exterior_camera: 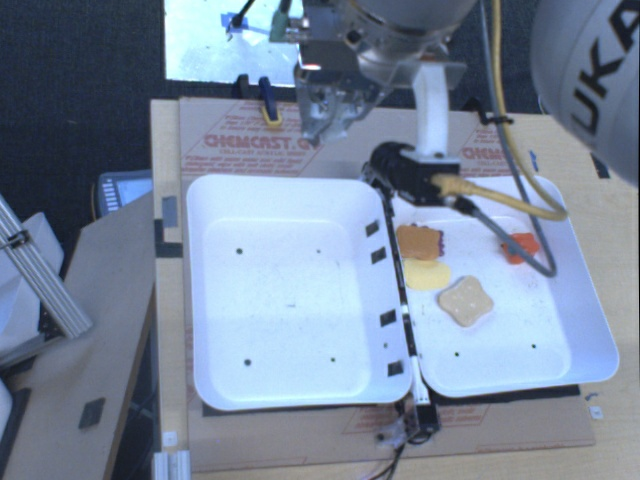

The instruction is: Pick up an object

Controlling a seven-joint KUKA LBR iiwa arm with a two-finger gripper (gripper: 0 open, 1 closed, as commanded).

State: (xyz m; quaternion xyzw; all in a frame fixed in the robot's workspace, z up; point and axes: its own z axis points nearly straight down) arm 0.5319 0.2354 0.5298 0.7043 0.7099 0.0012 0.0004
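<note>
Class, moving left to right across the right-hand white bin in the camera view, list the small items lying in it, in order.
Orange-brown square piece with a purple edge → flat pale yellow piece → tan cracker-like square → small orange-red block.

Orange piece [519, 247] partly behind cable [520, 208]

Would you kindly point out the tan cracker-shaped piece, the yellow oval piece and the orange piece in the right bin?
tan cracker-shaped piece [466, 301], camera view, centre of its top face.
yellow oval piece [428, 276], camera view, middle of its flat surface.
orange piece [519, 246], camera view, its visible middle beside the cable.
</note>
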